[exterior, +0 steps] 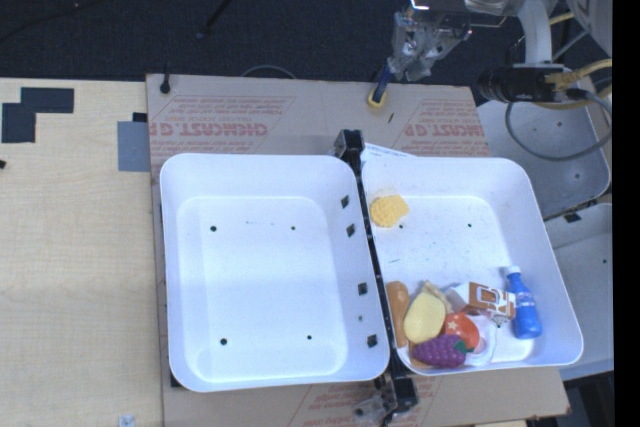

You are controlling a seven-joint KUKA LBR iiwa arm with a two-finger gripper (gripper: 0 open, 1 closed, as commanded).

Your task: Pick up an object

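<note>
Down at the near end of the right bin (pixel 548 235), the toys crowd together: purple grapes (pixel 440 351), a yellow pear-like piece (pixel 424 316), a red one (pixel 463 329) and an orange stick (pixel 399 300) against the divider (pixel 362 245), with a blue bottle (pixel 522 305) just beside them toward the bin's outer wall, its long axis running roughly near to far. Farther up, a yellow cookie (pixel 389 210) lies alone near the divider, with bare floor around it, so it looks the easiest target. Beyond the bin's far rim, over the cardboard (pixel 300 120), hangs the hand (pixel 415 55), a blue-and-yellow thing (pixel 381 89) dangling just beneath it; whether it grips that, I cannot tell. Every toy lies nearer than the hand.
</note>
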